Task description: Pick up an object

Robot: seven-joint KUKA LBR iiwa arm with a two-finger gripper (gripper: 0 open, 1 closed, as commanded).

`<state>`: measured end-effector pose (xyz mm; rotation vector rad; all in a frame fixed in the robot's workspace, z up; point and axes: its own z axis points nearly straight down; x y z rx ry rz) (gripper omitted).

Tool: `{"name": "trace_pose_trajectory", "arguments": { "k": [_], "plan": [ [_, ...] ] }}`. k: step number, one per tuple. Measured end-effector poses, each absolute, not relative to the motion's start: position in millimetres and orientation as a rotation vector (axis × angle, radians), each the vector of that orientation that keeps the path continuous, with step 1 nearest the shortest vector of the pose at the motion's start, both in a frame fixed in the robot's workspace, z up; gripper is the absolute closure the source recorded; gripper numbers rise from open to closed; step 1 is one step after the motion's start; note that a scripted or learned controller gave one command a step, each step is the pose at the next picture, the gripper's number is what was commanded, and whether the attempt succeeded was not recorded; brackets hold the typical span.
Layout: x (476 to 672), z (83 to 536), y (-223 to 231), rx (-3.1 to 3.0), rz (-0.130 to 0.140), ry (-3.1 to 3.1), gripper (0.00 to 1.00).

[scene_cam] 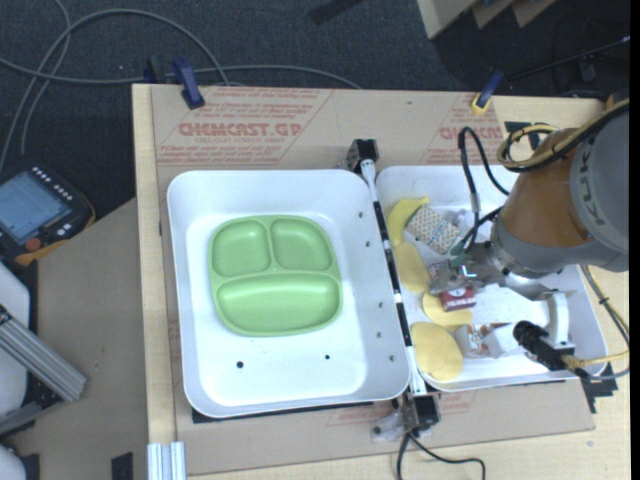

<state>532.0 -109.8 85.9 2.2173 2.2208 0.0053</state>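
Over the right bin (440,180) we see our claw (462,280) low among yellow pieces (437,348); we cannot tell its state. A green tray (275,276) fills the left bin (200,193).

Green tray (275,276) in left bin (190,268) (w/ compartments).

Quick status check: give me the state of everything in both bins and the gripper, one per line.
Green tray: upright, flat in the left bin.
Yellow pieces: lying loose along the right bin's left side.
Patterned packet: lying loose among them.
Gripper: low over the right bin's clutter; grasp unclear.
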Motion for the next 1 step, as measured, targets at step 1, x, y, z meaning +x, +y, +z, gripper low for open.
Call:
{"name": "trace_pose_trajectory", "arguments": {
  "k": [1],
  "plan": [
    [502.8, 184.6, -5.1, 2.220, 0.001, 2.224, 1.00]
  ]
}}
